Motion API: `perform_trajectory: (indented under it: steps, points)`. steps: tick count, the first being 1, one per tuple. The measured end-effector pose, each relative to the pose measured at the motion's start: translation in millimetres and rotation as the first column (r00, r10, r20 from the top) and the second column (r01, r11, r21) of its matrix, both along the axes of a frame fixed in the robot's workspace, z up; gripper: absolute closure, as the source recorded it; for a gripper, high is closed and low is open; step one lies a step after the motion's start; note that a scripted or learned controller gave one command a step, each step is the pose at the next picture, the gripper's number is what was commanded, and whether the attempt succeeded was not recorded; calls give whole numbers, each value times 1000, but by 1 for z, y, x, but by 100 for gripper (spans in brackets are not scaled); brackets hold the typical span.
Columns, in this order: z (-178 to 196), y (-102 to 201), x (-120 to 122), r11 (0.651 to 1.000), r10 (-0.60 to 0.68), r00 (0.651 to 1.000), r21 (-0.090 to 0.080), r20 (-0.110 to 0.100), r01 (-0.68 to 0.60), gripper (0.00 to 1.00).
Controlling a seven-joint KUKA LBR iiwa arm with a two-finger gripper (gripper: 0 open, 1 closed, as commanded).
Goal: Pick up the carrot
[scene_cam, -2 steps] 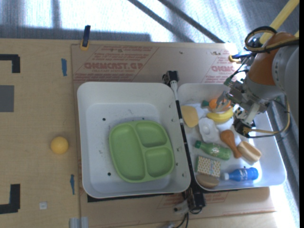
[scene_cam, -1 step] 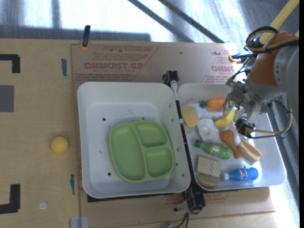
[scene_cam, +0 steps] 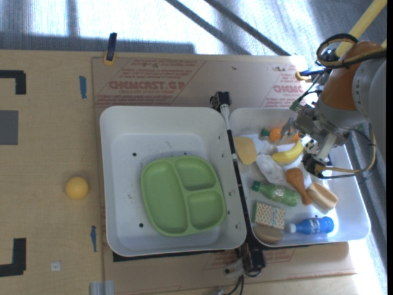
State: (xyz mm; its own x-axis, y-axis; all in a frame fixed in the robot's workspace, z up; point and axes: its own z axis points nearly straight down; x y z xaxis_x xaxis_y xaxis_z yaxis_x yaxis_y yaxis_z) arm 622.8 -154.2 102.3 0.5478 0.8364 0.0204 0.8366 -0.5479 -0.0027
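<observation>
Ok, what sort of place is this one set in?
Most likely a robotics lab bench, not a kitchen: two white bins sit clamped on taped cardboard sheeting, the food in the right bin looks like toys, such as the banana, and a grey arm reaches in.

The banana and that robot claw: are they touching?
Cannot tell. In the camera view the gripper overlaps the banana's upper end, but the slanted look down shows no plain contact or gap.
</observation>
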Motion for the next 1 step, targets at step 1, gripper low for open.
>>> perform_trajectory:
  steps: [1]
  points:
    - [10, 0, 0, 1000, 1, 1000, -3, 0, -1, 100]
